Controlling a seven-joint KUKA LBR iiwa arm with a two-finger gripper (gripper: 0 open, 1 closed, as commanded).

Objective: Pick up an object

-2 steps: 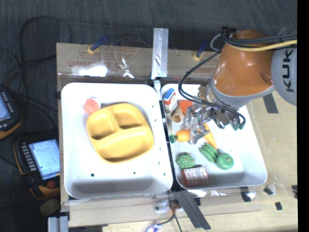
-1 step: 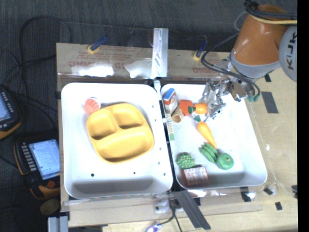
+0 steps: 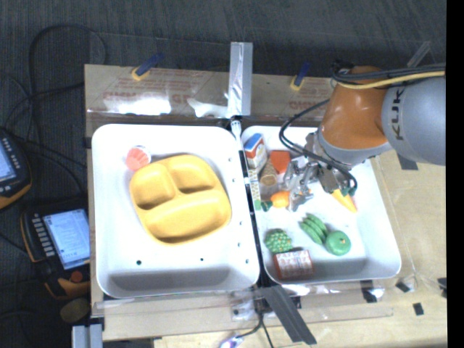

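Observation:
My gripper [image 3: 300,185] hangs low over the upper middle of the right bin [image 3: 384,245], below the orange wrist band. Just to its left lie a small orange fruit [image 3: 280,199] and a brown bottle [image 3: 268,175]. An orange box [image 3: 280,159] and a small milk carton [image 3: 254,149] stand behind them. To the gripper's right lies a carrot [image 3: 346,201]. Nearer the front are a green pea pod [image 3: 314,228], a green apple [image 3: 337,243], a broccoli piece [image 3: 277,240] and a red can [image 3: 293,264]. I see nothing held by the gripper.
The left bin [image 3: 109,259] holds a yellow divided plate [image 3: 180,196] and a small pink-red object [image 3: 138,156] at its back left. A ridge between the bins runs down the middle. Black cables loop from the arm over the right bin's back edge.

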